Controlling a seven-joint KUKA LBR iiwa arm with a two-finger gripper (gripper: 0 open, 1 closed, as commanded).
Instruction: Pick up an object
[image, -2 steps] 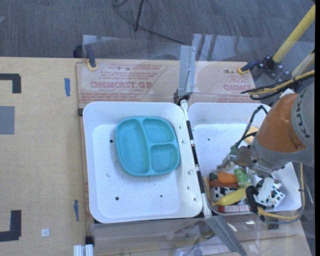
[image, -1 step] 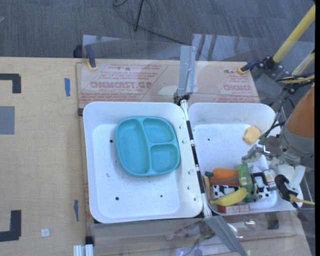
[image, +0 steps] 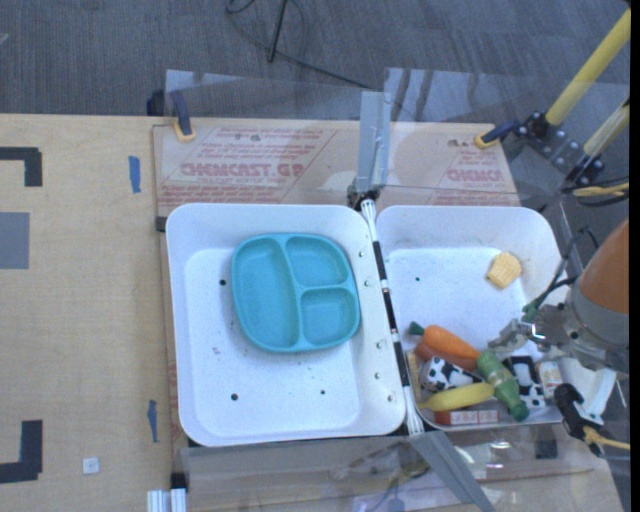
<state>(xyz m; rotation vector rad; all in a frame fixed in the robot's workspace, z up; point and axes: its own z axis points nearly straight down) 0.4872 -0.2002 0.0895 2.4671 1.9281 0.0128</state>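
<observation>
The right bin (image: 450, 232) holds a pile of toys at its front. An orange carrot (image: 447, 345) lies next to a black-and-white cow toy (image: 443, 375), a yellow banana (image: 461, 397) and a green vegetable-shaped piece (image: 503, 383). A yellow wedge (image: 504, 269) sits apart near the bin's back right. My gripper (image: 530, 350) hangs low over the front right corner of this bin, just right of the green piece and above a small black-and-white item (image: 535, 388). Nothing visibly hangs from it.
A teal divided plate (image: 296, 291) lies in the left bin (image: 200, 330). A metal divider post (image: 373, 150) rises behind the two bins. Yellow-handled clamps (image: 575, 90) stand at the back right. Cardboard (image: 250, 165) lies behind the bins.
</observation>
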